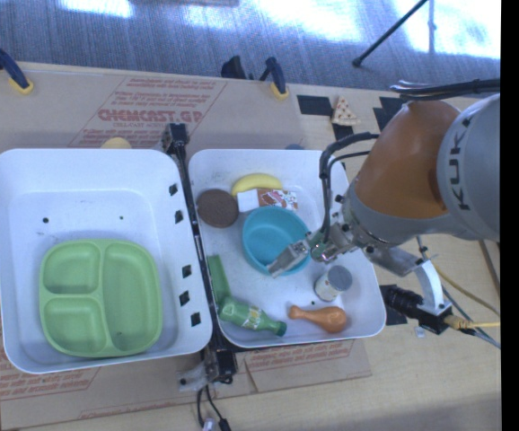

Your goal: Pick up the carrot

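Note:
The carrot point(319, 315), as far as I can tell, is the orange tapered piece lying flat near the front wall of the right bin point(309, 162), thick end to the right. My gripper point(292, 258) hangs over the front right rim of a blue bowl point(268, 234), up and to the left of the carrot and apart from it. Nothing shows held in it. The grey arm with its orange band point(403, 164) reaches in from the right and hides the bin's right wall.
In the right bin, a small grey can point(333, 284) stands just above the carrot and a green bottle point(244, 311) lies to its left. A brown disc point(216, 207) and a yellow banana point(257, 184) lie further back. The left bin holds a green divided plate point(101, 296).

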